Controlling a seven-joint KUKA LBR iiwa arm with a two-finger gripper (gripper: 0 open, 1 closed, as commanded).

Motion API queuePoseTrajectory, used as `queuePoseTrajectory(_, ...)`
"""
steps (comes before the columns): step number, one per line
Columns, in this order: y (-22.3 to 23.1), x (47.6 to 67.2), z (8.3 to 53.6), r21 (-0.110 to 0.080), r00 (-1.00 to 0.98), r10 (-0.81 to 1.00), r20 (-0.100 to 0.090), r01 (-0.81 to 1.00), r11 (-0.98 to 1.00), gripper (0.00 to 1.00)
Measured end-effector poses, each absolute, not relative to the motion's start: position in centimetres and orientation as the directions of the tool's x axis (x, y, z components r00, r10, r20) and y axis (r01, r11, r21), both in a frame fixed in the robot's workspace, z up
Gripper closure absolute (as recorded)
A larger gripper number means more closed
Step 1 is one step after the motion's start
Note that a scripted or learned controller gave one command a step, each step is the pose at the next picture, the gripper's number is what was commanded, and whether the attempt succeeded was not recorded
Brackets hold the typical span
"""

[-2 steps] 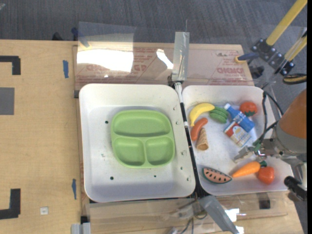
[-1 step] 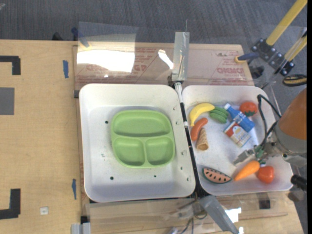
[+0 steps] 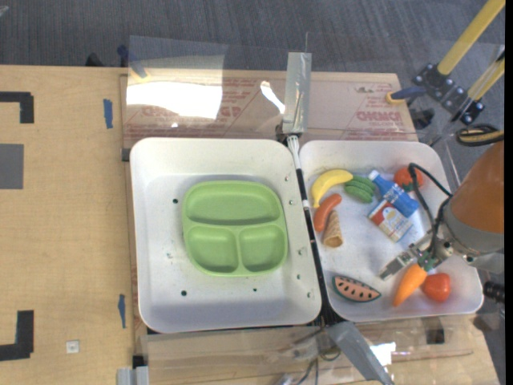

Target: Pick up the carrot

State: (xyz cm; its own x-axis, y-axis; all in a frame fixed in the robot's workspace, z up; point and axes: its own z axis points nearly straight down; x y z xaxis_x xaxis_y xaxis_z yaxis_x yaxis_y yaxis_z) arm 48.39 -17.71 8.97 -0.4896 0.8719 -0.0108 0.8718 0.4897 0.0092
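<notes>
In the camera view, the bench point(image 3: 56, 239) is carrying two shallow white bins side by side; the left bin point(image 3: 152, 215) is holding a green divided plate point(image 3: 235, 226) with three compartments, lying flat near its middle. The right bin point(image 3: 353, 247) is holding the toy food; a yellow banana point(image 3: 329, 184) is lying at its far left, with a green vegetable point(image 3: 362, 188) just to the right of it; a red sausage point(image 3: 326, 212) and an ice cream cone point(image 3: 333, 232) are lying side by side below the banana; a small blue and white carton point(image 3: 393, 209) is resting near the middle, with a red piece point(image 3: 407, 176) just beyond it; a watermelon slice point(image 3: 356, 289) is lying along the near edge. The arm point(image 3: 479, 207) is reaching in from the right, its orange band showing at the edge; the end effector point(image 3: 414, 261) is hanging low over the near right part of this bin, and whether its fingers are open or closed cannot be told. The carrot point(image 3: 409, 284) is lying tilted right beneath the end effector, its orange body pointing toward the near left; a red tomato point(image 3: 437, 286) is sitting just beside it on the right, touching or almost touching.
</notes>
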Motion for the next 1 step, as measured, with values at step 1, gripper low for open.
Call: queuePoseTrajectory(1,-17.44,48.31,8.93,0.011,-0.153,0.988,-0.005,0.988,0.153,0.00)
